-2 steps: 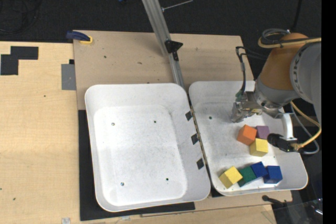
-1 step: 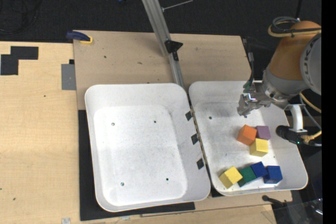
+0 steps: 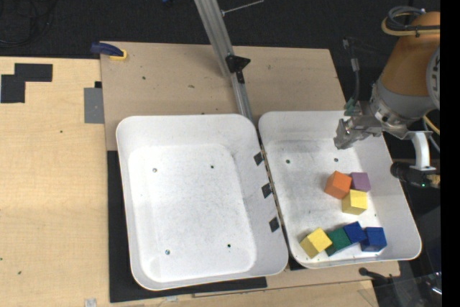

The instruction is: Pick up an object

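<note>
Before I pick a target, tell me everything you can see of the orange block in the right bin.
The orange block is a small cube, matte like painted wood or foam, turned cornerwise to the bin's edges. It lies on the floor of the right bin, touching the purple block; the yellow block sits just below-right. The gripper is above it, apart.

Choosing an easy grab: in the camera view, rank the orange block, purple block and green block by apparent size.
1. orange block, clearly the largest.
2. purple block and green block: they look about alike, and both are partly hidden by neighbouring blocks, so I won't rank them.
</note>
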Controlling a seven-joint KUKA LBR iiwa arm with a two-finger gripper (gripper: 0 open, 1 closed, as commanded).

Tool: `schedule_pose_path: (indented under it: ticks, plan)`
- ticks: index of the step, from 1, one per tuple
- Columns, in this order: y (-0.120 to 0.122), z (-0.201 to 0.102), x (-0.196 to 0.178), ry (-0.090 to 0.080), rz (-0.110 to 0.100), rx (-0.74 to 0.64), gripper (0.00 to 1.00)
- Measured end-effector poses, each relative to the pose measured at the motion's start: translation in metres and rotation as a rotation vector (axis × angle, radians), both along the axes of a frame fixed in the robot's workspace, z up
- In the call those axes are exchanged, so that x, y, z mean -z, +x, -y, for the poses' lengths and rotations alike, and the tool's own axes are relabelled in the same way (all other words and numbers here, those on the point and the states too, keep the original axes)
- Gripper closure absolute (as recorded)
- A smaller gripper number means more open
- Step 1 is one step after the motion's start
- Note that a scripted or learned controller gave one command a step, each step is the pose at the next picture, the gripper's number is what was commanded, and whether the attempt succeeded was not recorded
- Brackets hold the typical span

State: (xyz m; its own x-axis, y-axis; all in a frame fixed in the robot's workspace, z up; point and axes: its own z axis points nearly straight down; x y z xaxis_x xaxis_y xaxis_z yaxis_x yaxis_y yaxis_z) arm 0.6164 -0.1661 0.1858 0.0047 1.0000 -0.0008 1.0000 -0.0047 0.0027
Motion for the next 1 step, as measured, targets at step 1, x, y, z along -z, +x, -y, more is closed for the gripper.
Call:
schedule_pose_path:
  ticks: [1]
  plan:
    - [0.0004, 0.0012, -0.0286, 0.001, -0.001, -0.004, 1.00]
